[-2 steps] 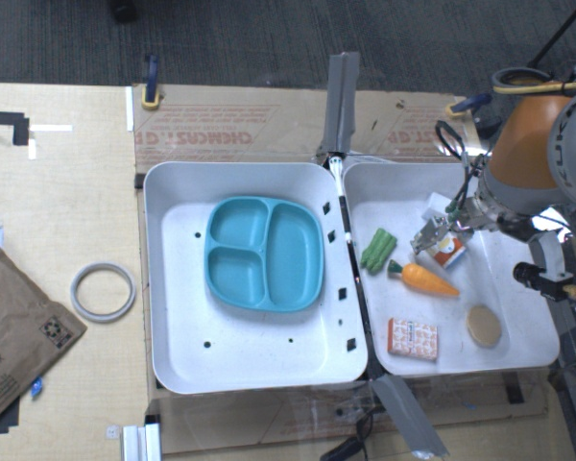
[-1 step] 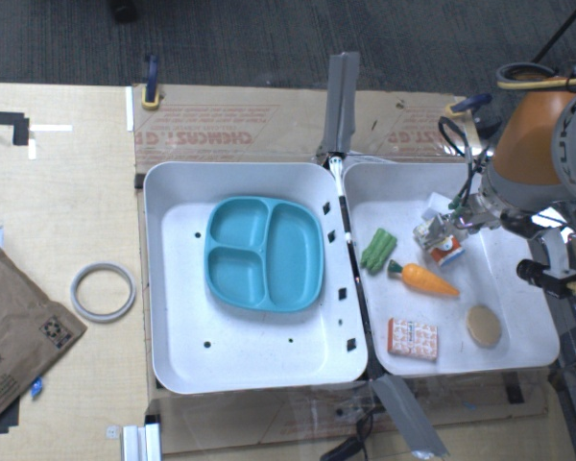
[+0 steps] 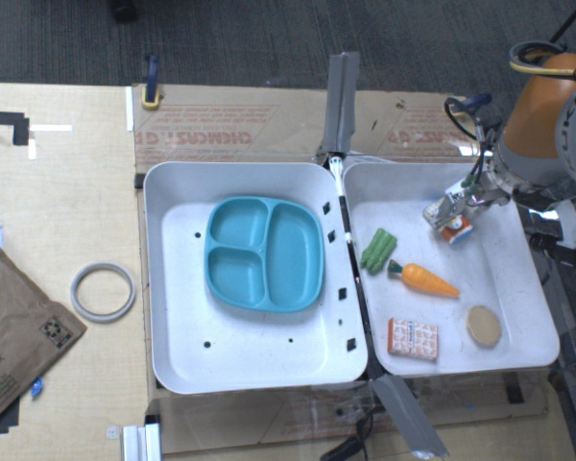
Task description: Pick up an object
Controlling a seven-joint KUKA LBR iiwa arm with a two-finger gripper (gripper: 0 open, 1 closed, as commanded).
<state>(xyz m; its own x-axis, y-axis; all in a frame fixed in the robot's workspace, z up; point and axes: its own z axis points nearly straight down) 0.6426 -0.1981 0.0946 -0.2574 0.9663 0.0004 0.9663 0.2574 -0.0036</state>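
Hovering over the right bin (image 3: 518, 257), the hand (image 3: 448, 217) sits above a red item (image 3: 455, 230); grip state cannot be told. Carrot (image 3: 430, 279) lies near.

Dark grey carpet floor (image 3: 269, 17); pale wooden bench (image 3: 58, 209).

Two white bins sit side by side. The left bin (image 3: 163, 286) holds a blue divided plate (image 3: 265, 254). The right bin (image 3: 518, 257) holds a green vegetable (image 3: 378, 250), a carrot (image 3: 428, 279), a patterned box (image 3: 413, 339) and a tan disc (image 3: 483, 326) (all apart). The gripper (image 3: 450, 217) hangs over its far part.
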